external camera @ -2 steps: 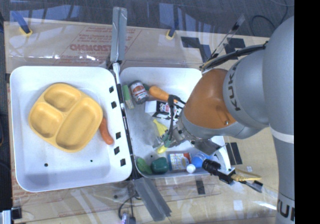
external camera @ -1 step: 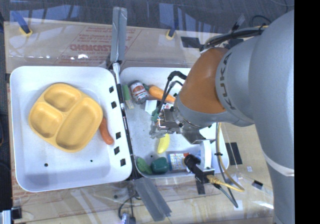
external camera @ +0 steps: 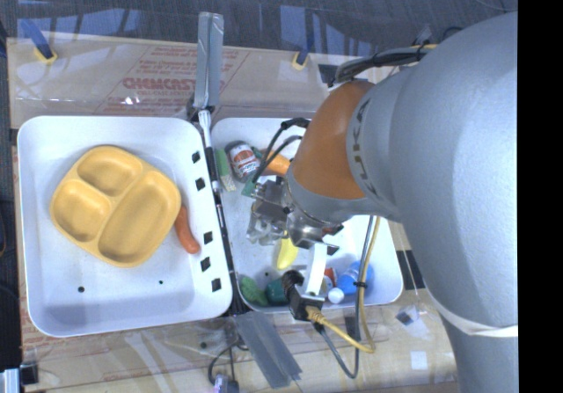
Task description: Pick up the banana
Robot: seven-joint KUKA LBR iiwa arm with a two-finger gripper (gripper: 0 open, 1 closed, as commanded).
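The left shallow white bin (external camera: 35,233) occupies the left half of the bench. A yellow three-compartment plastic plate (external camera: 116,204) lies in it, toward the bin's upper left. A small orange carrot-shaped toy (external camera: 186,234) lies just beside the plate's right edge, close to the bin's right wall.

Between the two bins a grey upright post (external camera: 208,61) is seen at the far side, and a strip with black square markers (external camera: 208,222) runs along the dividing wall.

The right shallow white bin (external camera: 236,132) holds several small items. A small cylindrical can with a red and dark label (external camera: 242,159) lies near the bin's upper left corner. An orange object (external camera: 276,164) is partly visible just right of the can, at the edge of the arm. A green object (external camera: 260,288) lies at the near left corner of this bin. The yellow banana (external camera: 286,252) is seen near the bin's centre, directly under the wrist hardware, with only a short section exposed. A blue item (external camera: 363,278) and a small white round piece (external camera: 335,296) lie near the front wall, to the right of the banana.

The grey arm with the orange band (external camera: 330,149) enters from the right and covers most of the right bin. The two-finger gripper (external camera: 283,229) is positioned over the banana. The gripper's spread cannot be determined, as it is masked by the wrist hardware, and contact with the banana cannot be confirmed.
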